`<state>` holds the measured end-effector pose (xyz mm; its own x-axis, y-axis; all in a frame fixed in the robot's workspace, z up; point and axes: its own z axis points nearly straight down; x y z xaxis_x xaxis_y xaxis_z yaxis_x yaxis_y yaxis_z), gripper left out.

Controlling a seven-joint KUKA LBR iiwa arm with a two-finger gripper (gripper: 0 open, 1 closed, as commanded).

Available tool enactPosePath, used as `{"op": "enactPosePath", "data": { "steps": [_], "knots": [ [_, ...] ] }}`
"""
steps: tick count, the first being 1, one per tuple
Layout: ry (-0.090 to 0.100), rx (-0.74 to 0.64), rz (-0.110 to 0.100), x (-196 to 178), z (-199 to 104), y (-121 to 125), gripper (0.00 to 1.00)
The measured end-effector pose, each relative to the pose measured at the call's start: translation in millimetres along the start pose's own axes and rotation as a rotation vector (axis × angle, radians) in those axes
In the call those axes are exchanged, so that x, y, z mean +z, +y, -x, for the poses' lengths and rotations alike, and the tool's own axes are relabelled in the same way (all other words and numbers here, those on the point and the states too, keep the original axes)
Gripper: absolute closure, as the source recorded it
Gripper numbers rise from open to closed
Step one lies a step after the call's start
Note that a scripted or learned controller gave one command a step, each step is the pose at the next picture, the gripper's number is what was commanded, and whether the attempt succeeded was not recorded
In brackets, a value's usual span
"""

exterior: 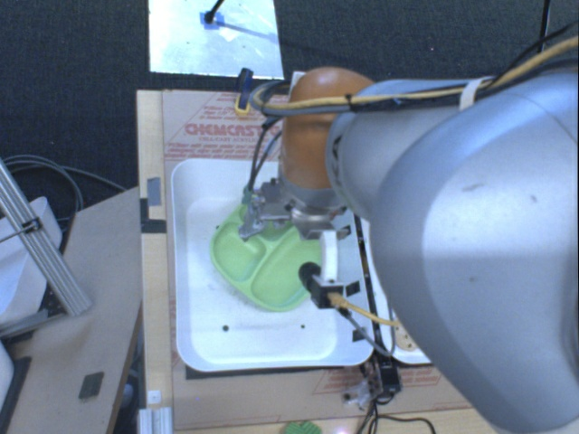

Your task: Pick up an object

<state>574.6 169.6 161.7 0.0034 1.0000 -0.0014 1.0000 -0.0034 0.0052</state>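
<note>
The left bin [204, 333] holds a light green divided plate [258, 265], lying flat toward the bin's middle and right, with its compartments facing up. The gripper [258, 217] is down at the plate's upper edge, and its metal parts overlap the rim there; whether it is wide, narrow or holding the plate cannot be told, since the wrist and the orange band [317, 125] sit right above it. A small white and black block [324, 274] hangs off the wrist over the plate's right side, with a yellow-tipped cable running from it. The bin rests on a tan board [194, 129] printed with red letters, and past the board lies dark carpet with a shiny metal sheet [213, 25] on it. A metal rail [41, 242] slants in at the left. The grey arm [470, 233] covers the right of the view and hides nearly all of the right bin [412, 351], of which a white corner shows.
</note>
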Motion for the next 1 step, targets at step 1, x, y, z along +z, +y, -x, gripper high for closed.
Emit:
{"op": "enactPosePath", "data": {
  "steps": [1],
  "knots": [
    [0.009, -0.011, 0.01, -160.4, -18.3, -24.0, 0.0]
  ]
}}
